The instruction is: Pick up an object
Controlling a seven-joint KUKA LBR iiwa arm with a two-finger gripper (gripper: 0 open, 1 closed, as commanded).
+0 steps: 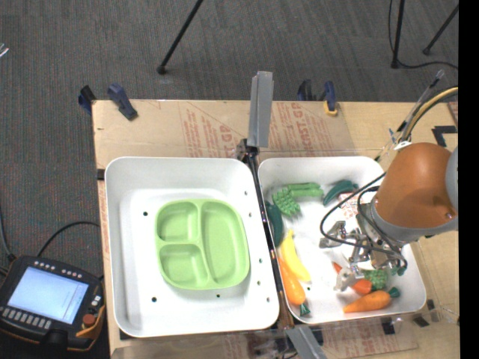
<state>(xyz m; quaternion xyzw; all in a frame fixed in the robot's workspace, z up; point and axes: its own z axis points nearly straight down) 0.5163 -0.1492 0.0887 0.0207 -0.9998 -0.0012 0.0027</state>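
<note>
1. The arm reaches in from the right, its orange band (414, 185) bulking over the right bin (314, 163), and the hand (358, 264) sits low among the toys in the near right corner.
2. Step in hand, as I read it: the descent or the close on a target. Nothing looks lifted.
3. State of the hand: the metal linkage is visible, but the wrist shadows the tips, so I cannot tell how far apart they stand or whether anything sits between them.
4. Likeliest target is the carrot (368, 301) with its green top, lying just beside the hand toward the near wall, with a small orange-and-green piece (367, 284) crowded against the hand; which one it is after is hard to call from up here.
5. Next move calls for a clean close on a single item, then a straight rise so neighbours are not dragged along.
6. Right bin contents: a yellow banana (293, 256) and an orange pepper-like piece (293, 289) along the left wall, a green ridged vegetable (288, 199) at the far side, a dark green pod (340, 191) further right.
7. Left bin (123, 200): one pale green divided plate (202, 244), three compartments, lying flat in the middle.
8. Both bins rest side by side on the counter (172, 126).
</note>
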